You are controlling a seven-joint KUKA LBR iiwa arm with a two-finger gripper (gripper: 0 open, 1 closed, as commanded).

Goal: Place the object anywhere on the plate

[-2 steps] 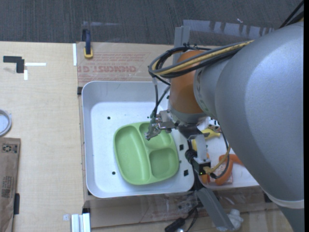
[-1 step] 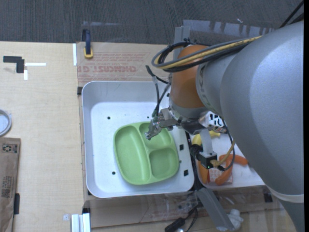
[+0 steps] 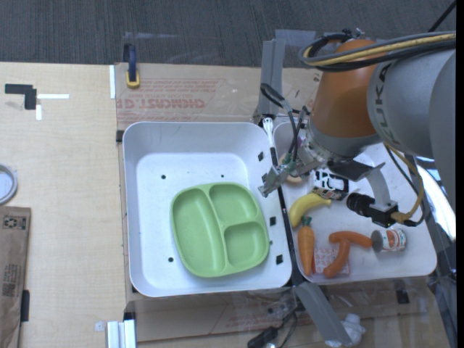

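We take the task's thing to be one of the toy foods in the right bin (image 3: 424,263), and none of them is on the plate (image 3: 220,228) yet. The banana (image 3: 307,206) lies nearest the tool (image 3: 278,176): just below it and a little to the right in the camera view, its long axis running up to the right. The plate sits in the left bin (image 3: 145,194), below and to the left of the tool, across the wall the two bins share. So the coming move, as we judge it, turns on that line: a short reach down to the right for the food, then a carry leftward over the divider.

The tool hangs over that shared wall, near the upper left corner of the right bin. We cannot tell how far it is open, nor whether it has hold of anything; cables and the wrist clutter that spot.

Counting outward: one banana, one carrot (image 3: 307,246) upright beside the divider, one sausage-like orange-red piece (image 3: 342,249) bent on a pale packet, one small can (image 3: 391,240) on its side, and one black-and-white item (image 3: 332,183) we cannot identify. One green plate with three compartments, two bins, one arm (image 3: 391,85). On the counter (image 3: 58,194) to the left lie a brown paper bag (image 3: 13,267) and part of a tape roll (image 3: 6,185).
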